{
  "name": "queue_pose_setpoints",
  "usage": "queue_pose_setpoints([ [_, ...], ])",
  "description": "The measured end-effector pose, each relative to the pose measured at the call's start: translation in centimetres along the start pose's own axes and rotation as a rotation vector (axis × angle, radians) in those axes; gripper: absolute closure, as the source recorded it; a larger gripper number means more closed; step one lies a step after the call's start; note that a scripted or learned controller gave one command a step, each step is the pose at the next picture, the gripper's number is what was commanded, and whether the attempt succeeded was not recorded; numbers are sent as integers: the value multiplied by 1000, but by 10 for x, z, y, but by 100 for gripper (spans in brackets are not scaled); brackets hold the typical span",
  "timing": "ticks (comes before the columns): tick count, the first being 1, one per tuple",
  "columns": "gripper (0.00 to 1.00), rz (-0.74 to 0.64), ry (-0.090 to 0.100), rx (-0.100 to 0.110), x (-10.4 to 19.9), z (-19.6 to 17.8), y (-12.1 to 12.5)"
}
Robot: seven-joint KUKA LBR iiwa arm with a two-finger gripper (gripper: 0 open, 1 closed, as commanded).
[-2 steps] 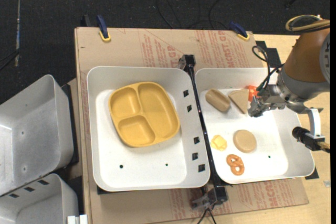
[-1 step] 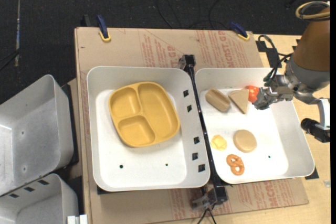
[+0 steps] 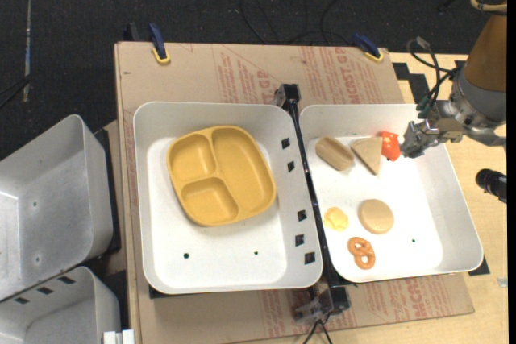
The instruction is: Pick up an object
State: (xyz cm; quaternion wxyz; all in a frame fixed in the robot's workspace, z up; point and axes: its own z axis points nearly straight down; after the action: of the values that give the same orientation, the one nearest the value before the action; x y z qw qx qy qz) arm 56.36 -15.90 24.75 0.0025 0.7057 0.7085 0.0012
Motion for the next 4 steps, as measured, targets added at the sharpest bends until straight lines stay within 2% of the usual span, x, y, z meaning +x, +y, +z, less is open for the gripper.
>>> queue_pose_setpoints([
  [2, 100, -3, 3, 5, 97, -3, 13],
  [3, 100, -3, 2, 5, 158, 7, 25],
  [4, 100, -3, 3, 5, 204, 17, 33],
])
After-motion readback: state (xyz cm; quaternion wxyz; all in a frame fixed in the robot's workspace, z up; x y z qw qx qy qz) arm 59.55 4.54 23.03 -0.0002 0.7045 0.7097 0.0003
